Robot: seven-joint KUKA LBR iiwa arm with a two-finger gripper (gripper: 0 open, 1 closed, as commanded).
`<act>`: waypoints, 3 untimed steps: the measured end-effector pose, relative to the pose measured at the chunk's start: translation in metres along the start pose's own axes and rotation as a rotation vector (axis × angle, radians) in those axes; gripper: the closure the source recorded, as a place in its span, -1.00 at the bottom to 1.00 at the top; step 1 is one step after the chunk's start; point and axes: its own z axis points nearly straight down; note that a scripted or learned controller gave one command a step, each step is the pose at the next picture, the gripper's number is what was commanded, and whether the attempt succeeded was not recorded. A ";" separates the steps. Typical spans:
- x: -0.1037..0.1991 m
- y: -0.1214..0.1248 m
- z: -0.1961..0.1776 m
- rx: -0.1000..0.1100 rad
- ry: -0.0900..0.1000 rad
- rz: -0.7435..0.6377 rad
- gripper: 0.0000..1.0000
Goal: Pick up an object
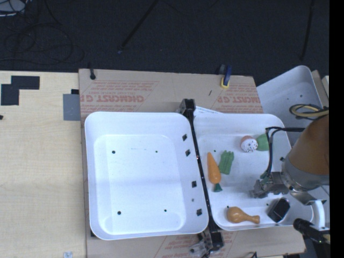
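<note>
Nearest lay a tan drumstick-shaped toy (242, 215) in the right bin (236, 123), below the orange carrot (214, 169). A green toy (226, 162) sat just right of the carrot, with a speckled ball (248, 144) and a green piece (263, 143) up and right of it. Right of the carrot hung the gripper (263, 190), its grip impossible to tell, and the left bin (91, 144) stood left of the carrot.

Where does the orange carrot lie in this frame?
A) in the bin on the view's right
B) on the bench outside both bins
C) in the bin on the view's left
A: the carrot lies inside the right-hand bin, close to its left wall, beside a green toy.
</note>
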 end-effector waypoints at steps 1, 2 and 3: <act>0.054 0.062 -0.067 -0.006 -0.002 -0.014 1.00; 0.051 0.058 -0.063 0.002 -0.001 -0.007 -1.00; -0.040 0.051 -0.209 -0.015 -0.012 0.000 -1.00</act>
